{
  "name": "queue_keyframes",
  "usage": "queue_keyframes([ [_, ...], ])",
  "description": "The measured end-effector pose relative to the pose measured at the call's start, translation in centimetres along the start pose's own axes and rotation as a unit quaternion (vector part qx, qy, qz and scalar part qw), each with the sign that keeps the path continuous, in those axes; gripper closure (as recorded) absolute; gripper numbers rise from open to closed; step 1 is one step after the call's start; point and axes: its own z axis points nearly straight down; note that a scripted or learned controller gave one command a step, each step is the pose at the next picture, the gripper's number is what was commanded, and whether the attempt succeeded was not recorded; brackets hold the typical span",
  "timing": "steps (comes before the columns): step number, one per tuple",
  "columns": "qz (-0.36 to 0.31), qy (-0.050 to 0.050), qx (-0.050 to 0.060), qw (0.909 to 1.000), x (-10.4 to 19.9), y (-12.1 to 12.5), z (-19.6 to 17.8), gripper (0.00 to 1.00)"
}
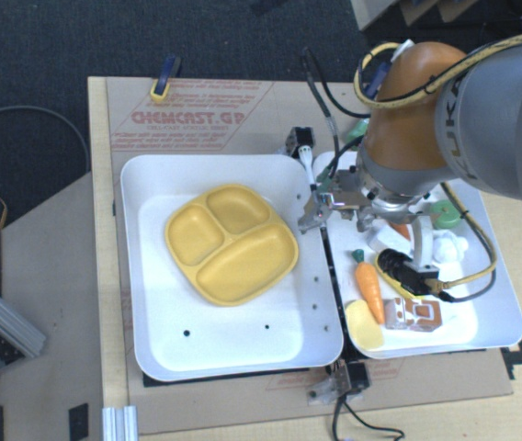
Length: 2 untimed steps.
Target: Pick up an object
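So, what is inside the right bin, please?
In the right bin lie a toy carrot, a pale yellow piece, a brown patterned block and a green item. The arm covers the bin's far part.

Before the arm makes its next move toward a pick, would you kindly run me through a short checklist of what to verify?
1. Objects available in the right bin: ok; a carrot, a yellow piece and a printed packet lie there.
2. Arm positioned above that bin: ok.
3. Finger state: cannot tell; the wrist hides it.
4. Object already held: cannot tell.
5. Carrot free of neighbours: not ok; its tip meets the yellow piece.
6. Left bin contents: ok; a yellow divided plate rests inside.
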Motion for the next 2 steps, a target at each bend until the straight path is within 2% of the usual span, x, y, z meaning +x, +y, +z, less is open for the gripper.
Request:
queue_keyframes([
  [1, 0.004, -0.002, -0.004, 1.0, -0.5, 0.3, -1.1, 1.0],
  [2, 0.001, -0.001, -0.014, 0.9999, 1.7, -3.3, -25.4, 1.0],
])
